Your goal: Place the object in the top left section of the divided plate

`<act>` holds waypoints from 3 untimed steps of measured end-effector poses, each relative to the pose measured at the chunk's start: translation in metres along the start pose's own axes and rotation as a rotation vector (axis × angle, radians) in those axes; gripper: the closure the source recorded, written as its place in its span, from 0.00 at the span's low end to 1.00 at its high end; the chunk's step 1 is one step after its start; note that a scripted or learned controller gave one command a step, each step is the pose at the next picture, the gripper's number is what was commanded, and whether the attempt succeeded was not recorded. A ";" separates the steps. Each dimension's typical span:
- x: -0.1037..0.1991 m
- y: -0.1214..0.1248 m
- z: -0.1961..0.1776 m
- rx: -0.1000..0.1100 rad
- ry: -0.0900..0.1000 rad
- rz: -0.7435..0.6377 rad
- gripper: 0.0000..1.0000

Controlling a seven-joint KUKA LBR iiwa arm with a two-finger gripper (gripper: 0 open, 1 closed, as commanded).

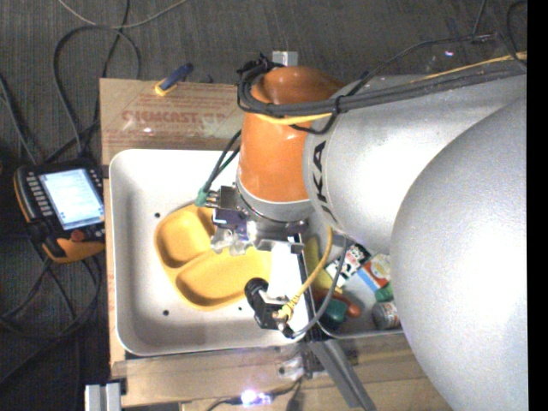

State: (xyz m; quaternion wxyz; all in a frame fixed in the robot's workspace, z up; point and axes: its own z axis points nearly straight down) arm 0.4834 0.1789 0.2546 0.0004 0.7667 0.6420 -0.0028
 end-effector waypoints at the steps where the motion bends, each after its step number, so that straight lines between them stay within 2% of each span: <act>1: 0.030 0.000 0.153 -0.017 0.011 -0.102 1.00; 2: 0.024 0.002 0.153 -0.017 0.003 -0.095 0.00; 3: 0.021 0.025 -0.048 -0.003 0.000 -0.204 0.00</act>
